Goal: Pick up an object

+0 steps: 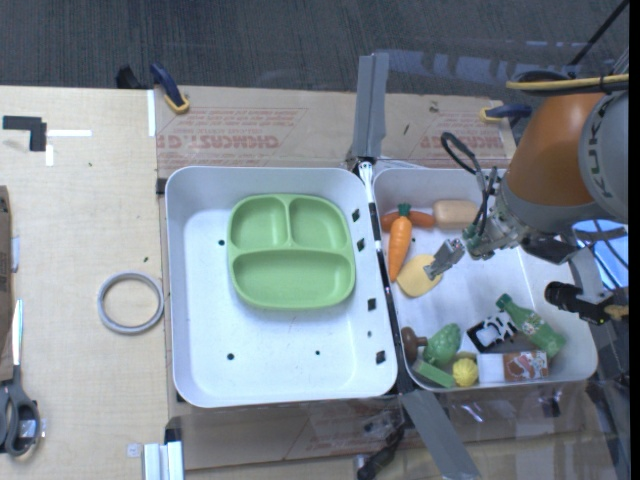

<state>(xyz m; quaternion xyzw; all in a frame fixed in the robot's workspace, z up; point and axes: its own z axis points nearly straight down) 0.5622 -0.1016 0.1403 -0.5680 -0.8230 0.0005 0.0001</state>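
The right bin (570,268) holds several toy foods. An orange carrot (399,243) lies by its left wall, with a yellow wedge (418,279) just below it. My gripper (446,257) reaches down and to the left from the arm's orange band (555,148), and its tip sits at the upper right edge of the yellow wedge. A beige piece (455,212) lies at the back. A green bottle (531,326), a black and white item (489,333), a green pepper (443,343) and a yellow lemon (465,372) lie along the front.
The left bin (200,348) bears a green divided plate (292,251). A grey divider (370,108) stands between the bins at the back. On the bench to the left lie a tape ring (130,301) and scissors (20,413).
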